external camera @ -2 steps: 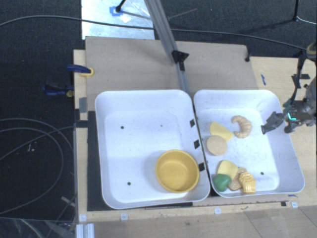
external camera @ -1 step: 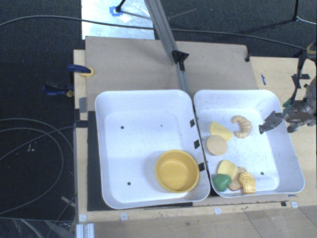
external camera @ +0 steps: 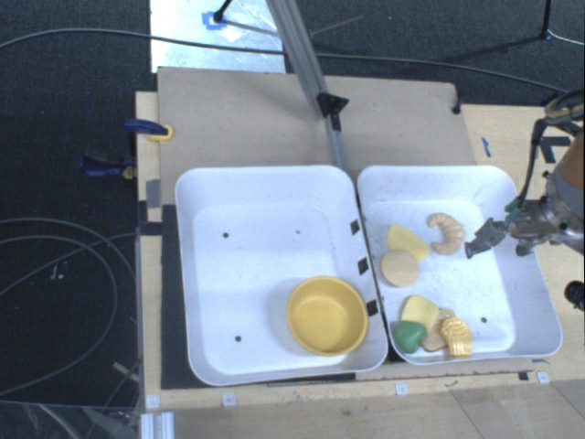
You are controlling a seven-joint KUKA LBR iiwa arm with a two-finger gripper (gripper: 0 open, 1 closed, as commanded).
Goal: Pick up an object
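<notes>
Arm (external camera: 569, 199) cut off at right edge. Gripper (external camera: 484, 239) small, dark; finger state indeterminate. Green item (external camera: 409, 337) partly overlaps yellow piece (external camera: 420, 310). Tan item (external camera: 437, 335) partly hidden behind corn-like item (external camera: 456, 337).

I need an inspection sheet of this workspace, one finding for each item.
Surface: bench bears left bin and right bin, side by side.
Job's things: croissant, yellow wedge, tan disc, green piece, corn piece in the right bin.
Clutter: yellow bowl in the left bin.
Grippers: end effector over the right bin, beside the croissant.
Cables: black cables on the floor.
Surroundings: blue clamps; grey pole.
</notes>
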